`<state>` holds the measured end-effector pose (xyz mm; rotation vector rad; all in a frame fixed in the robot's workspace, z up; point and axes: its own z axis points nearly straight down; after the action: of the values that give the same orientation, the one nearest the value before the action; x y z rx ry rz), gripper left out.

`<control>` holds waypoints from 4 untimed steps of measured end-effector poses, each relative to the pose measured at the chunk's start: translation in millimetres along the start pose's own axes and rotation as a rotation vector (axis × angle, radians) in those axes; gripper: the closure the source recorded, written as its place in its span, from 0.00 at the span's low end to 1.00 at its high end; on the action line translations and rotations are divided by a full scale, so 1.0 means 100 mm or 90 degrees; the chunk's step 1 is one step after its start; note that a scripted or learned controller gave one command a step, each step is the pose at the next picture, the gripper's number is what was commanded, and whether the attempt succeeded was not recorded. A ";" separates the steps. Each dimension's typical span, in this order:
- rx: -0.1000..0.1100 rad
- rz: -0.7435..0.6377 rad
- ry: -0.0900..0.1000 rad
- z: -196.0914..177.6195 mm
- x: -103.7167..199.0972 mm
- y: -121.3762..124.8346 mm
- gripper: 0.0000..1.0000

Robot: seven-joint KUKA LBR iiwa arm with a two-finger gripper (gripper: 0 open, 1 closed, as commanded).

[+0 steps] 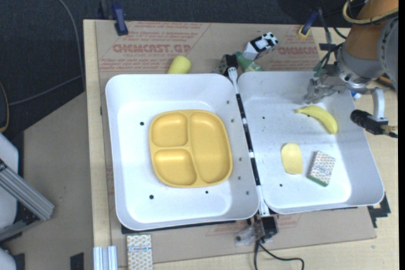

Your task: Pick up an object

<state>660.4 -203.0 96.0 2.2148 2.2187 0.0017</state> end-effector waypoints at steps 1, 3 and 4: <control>0.004 0.001 0.003 -0.47 -0.21 -0.58 1.00; 0.006 -0.001 0.008 0.12 -0.13 -0.74 0.00; 0.004 0.000 0.005 0.01 -0.15 -0.73 1.00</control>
<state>587.4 -218.4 94.5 2.2214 2.2253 0.0031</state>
